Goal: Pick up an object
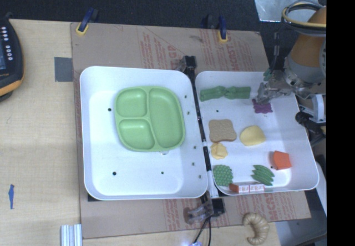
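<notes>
The right bin [299,128] holds several toy foods: a long green piece [224,93] at the back, a purple piece [262,107], a brown bread slice [222,130], a yellow lump [252,136], a small yellow piece [218,150], an orange block [281,160], a dotted green round piece [222,174], a green pod [262,175] and a thin red and white bar [247,188]. My gripper [267,92] hangs over the bin's back right part, directly above the purple piece. Its tips are close to that piece; contact cannot be made out.
The left bin [94,128] holds a green divided plate [150,118]. A tan curled object [256,226] lies on the cardboard in front of the right bin. A black and orange device [8,56] sits at the far left. Clamps stand along the board's back edge.
</notes>
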`<state>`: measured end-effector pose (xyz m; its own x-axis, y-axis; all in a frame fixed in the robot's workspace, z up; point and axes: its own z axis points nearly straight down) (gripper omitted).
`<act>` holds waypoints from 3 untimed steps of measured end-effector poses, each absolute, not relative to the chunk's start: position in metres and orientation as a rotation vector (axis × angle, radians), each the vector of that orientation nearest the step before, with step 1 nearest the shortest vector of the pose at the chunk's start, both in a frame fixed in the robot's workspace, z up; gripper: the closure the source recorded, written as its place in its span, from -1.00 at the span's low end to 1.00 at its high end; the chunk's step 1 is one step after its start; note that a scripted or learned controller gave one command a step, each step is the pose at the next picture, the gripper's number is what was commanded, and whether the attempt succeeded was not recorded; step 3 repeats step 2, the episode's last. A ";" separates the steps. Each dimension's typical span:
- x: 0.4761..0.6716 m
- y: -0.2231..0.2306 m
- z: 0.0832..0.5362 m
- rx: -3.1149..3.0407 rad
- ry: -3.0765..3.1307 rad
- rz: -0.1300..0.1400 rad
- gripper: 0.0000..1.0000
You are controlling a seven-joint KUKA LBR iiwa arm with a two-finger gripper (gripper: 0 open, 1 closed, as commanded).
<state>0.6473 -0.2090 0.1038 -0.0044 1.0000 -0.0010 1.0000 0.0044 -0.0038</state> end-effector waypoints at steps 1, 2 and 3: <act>0.602 -0.211 0.160 -2.219 -2.222 0.002 1.00; 0.603 -0.211 0.157 -2.216 -2.223 0.004 -1.00; 0.603 -0.211 0.157 -2.216 -2.223 0.004 -1.00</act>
